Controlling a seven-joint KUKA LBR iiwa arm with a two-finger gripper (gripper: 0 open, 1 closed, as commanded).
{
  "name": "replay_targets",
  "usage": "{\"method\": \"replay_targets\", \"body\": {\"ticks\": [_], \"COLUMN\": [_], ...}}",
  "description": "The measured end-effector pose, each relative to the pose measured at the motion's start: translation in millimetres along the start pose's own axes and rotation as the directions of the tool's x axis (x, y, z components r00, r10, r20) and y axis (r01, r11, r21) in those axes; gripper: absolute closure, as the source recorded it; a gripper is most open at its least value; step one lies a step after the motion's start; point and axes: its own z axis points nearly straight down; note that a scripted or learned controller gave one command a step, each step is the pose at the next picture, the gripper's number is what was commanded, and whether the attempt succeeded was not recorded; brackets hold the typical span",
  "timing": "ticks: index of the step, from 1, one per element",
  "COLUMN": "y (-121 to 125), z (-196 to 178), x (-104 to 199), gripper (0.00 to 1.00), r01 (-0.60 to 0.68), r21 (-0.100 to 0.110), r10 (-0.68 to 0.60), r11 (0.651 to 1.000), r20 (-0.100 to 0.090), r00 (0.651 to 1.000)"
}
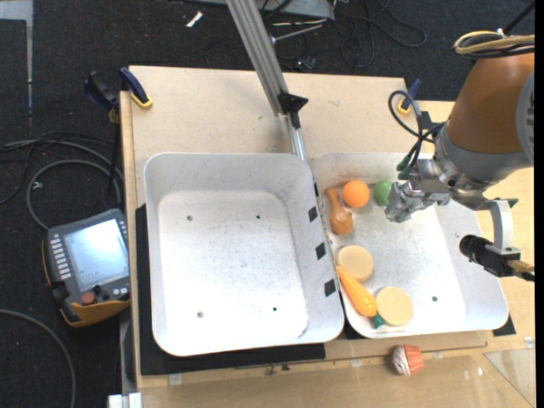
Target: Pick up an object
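My gripper (397,211) hangs low in the right bin (450,253), in its upper middle part. A green ball (382,191) lies just up and left of the gripper, partly hidden by it. An orange ball (356,194) sits left of the green one. Beside it a tan oblong piece (341,220) lies along the bin's left wall. Lower down are a pale round disc (356,262), an orange carrot (358,292) and a second pale disc (394,305). I see nothing between the fingers.
The left bin (229,253) lies alongside, its right wall meeting the right bin. A pinkish-red object (406,360) rests on the bench in front of the right bin. A metal pole (263,49) slants in from the top. A black fitting (489,253) sticks out from the arm over the bin's right side.
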Motion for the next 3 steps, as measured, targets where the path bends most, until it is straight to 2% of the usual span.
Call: {"method": "replay_targets", "body": {"ticks": [1,2,3], "y": [27,39,62], "z": [5,19,25], "x": [54,101,149], "gripper": [1.00,1.00,1.00], "r01": [0.000,-0.001,-0.001], "r21": [-0.003,-0.001,-0.003], "r10": [0.000,0.001,0.001], "r11": [1.000,1.000,1.000], "r20": [0.000,0.001,0.001], "r00": [1.000,1.000,1.000]}}
